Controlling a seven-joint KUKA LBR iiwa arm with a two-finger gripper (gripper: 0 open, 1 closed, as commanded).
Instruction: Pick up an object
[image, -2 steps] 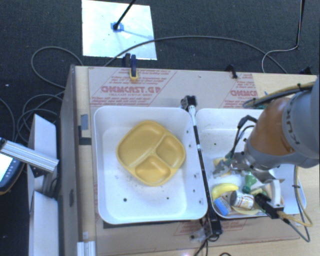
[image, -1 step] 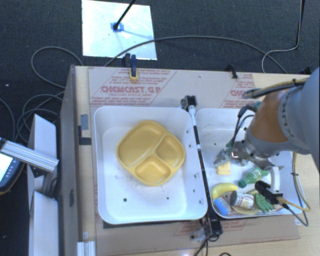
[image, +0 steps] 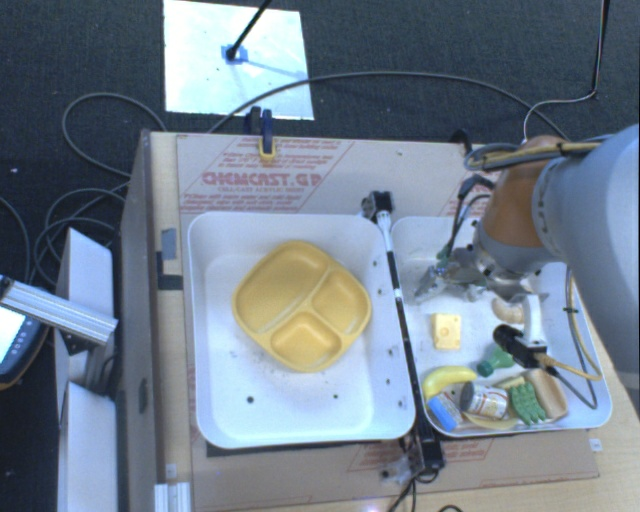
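Gripper (image: 432, 282) hovering over right bin (image: 590, 425) far-left area, fingers spread, gripping nothing. Cheese slice (image: 447, 331) lying mid-bin just below it; banana (image: 449, 379), can (image: 486, 402) sitting nr near edge. You're pre-grasp: pick not yet done.

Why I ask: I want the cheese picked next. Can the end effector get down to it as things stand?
Probably yes. The cheese lies alone on bare floor of the right bin, nothing on it, just below the end effector.
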